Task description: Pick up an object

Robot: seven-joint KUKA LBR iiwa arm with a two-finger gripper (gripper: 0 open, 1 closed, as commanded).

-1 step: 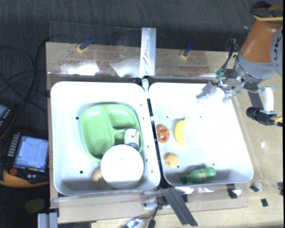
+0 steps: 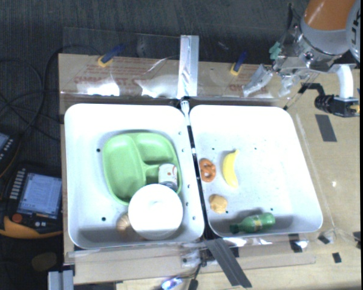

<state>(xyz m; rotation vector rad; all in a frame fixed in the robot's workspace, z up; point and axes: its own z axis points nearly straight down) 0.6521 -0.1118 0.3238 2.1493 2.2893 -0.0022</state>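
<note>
In the right bin [image 2: 290, 162] lie a yellow banana [image 2: 230, 168], an orange pretzel-like piece [image 2: 207, 170], a small tan round piece [image 2: 218, 203] and a green bottle [image 2: 253, 223] on its side near the front wall. My gripper [image 2: 267, 87] hangs above the bench beyond the bin's far rim, at the upper right. It is open, its two fingers spread apart with nothing between them. It is well clear of every object.
The left bin [image 2: 85, 138] holds a green divided plate [image 2: 136, 162], a white bowl [image 2: 155, 211] upside down, a small round tin [image 2: 167, 174] and a brown piece [image 2: 123, 222]. A metal divider post [image 2: 189, 65] stands behind the bins.
</note>
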